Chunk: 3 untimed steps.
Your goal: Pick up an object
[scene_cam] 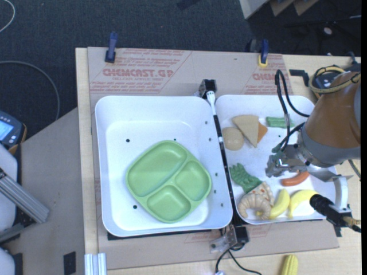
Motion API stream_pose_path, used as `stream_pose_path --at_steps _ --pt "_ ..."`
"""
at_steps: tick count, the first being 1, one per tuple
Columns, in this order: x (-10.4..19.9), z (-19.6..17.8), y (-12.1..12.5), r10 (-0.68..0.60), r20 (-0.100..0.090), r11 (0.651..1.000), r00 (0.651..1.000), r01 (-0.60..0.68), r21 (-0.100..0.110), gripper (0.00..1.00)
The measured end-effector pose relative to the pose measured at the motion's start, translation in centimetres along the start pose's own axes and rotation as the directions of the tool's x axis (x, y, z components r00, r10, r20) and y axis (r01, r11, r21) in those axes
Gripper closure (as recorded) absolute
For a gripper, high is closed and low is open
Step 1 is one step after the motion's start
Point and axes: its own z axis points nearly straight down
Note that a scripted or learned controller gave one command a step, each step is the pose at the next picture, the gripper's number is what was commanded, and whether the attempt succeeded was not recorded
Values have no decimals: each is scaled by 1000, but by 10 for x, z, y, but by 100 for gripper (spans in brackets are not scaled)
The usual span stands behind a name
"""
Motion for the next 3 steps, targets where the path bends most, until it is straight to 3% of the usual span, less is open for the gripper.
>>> stream_pose_path --at_steps 3 --pt "1 -29 2 -1 2 1000 1000 1 -6 100"
